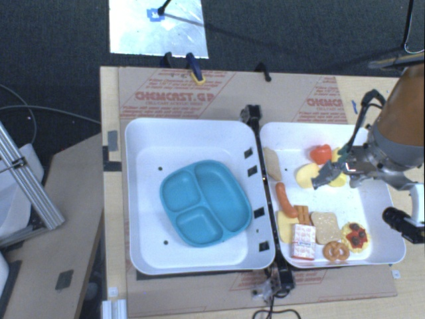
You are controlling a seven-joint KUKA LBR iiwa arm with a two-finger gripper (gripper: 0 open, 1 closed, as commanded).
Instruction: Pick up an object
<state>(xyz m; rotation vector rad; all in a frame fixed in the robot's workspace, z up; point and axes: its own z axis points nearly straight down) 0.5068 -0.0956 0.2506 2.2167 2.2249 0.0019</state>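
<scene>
Nearest the camera, along the front edge of the right-hand shallow white plastic bin, lie a small red-and-white printed packet, a brown pretzel-shaped toy and a round yellow tart toy topped with red. Just behind them sit a speckled tan slice of toy bread, a pale yellow wedge of toy cheese and a long orange-red toy sausage lying at a slant beside the bin's left wall. In the left-hand shallow white plastic bin rests a turquoise plastic plate with three compartments, tilted a little off square. Farther back in the right bin, the dark grey two-finger gripper hangs low over a round pale yellow toy, its tip touching or just above that toy's right side; whether the jaws are released or clenched cannot be told, and nothing is seen between them. A red toy tomato lies just behind the gripper. A tan oval toy rests against the bin's left wall. Both bins stand on a cardboard-covered bench.
</scene>
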